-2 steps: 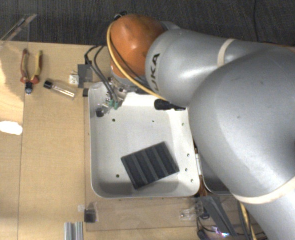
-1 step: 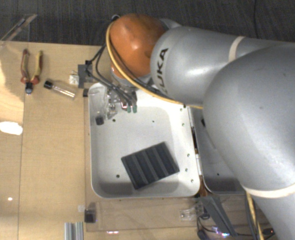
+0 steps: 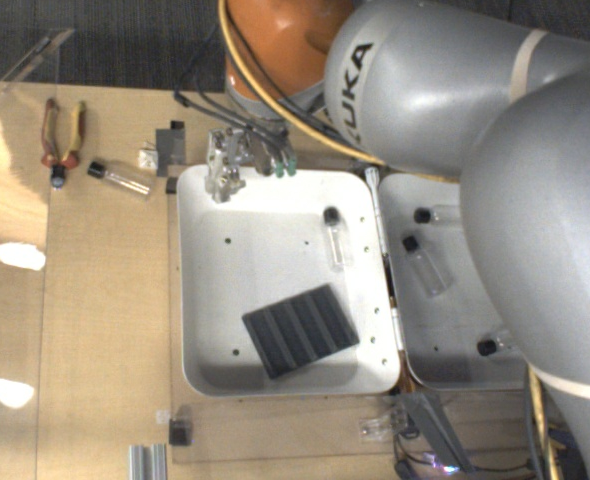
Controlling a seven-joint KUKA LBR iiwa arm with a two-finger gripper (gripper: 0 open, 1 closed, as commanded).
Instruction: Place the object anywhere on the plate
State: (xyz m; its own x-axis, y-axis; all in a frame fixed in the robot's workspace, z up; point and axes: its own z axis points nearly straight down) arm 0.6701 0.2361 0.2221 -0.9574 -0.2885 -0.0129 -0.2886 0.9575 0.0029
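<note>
Arm (image 3: 445, 98): grey, fills upper right of frame
Plate (image 3: 301, 330): dark, ribbed, lower centre, in left bin (image 3: 200, 298)
Object: clear vial (image 3: 333, 236), dark cap, centre; likely light, slippery, fragile; grip mid-body
Claw (image 3: 225, 173): upper centre, jaw state unreadable

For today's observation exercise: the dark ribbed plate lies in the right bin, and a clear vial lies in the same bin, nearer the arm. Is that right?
Not quite. The camera view shows the dark ribbed plate in the left bin, not the right one. The clear vial does lie in that same bin, nearer the arm.
</note>
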